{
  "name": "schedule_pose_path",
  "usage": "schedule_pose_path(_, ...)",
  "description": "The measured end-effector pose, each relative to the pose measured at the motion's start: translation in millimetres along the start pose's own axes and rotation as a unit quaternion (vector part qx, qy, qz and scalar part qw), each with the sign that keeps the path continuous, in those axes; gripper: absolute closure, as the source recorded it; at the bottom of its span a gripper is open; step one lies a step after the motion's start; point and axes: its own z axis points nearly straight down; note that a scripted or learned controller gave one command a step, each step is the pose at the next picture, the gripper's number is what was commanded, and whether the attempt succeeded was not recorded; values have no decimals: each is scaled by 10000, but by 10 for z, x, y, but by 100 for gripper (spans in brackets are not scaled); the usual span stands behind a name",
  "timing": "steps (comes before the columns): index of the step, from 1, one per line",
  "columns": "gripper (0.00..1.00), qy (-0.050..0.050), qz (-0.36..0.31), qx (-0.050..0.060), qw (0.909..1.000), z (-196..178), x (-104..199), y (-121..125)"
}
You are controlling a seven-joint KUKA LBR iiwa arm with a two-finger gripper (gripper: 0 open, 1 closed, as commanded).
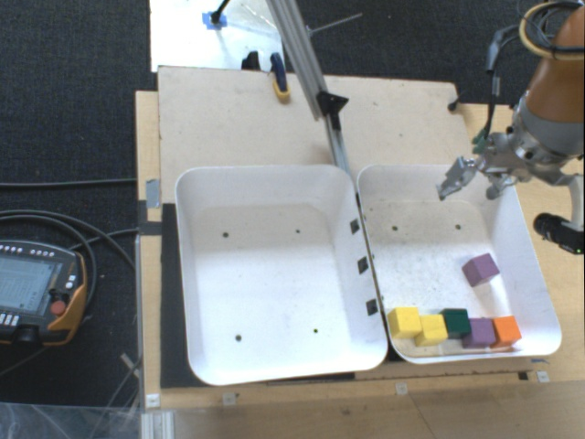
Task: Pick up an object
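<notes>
Several small blocks lie in the right bin (526,245). A purple block (480,269) sits alone near the right wall. Along the front wall stand two yellow blocks (405,321) (432,329), a dark green block (455,321), a second purple block (479,332) and an orange block (506,329). My gripper (475,183) hangs over the bin's far right part, above and behind the lone purple block. It is open, with one finger (452,179) spread to the left and nothing between the fingers.
The left bin (196,245) sits beside the right one, with a black-marked divider (362,263) where they meet. A slanted metal pole (306,53) crosses the back of the bench. A teach pendant (37,286) lies off the bench at left.
</notes>
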Motion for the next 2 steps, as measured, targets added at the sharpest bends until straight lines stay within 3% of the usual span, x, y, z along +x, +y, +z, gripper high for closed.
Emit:
schedule_pose_path(1, 0, -9, 27, 8, 10000, 31, -417, -187)
schedule_pose_path(2, 0, -11, 30, 29, 10000, 692, -872, -186)
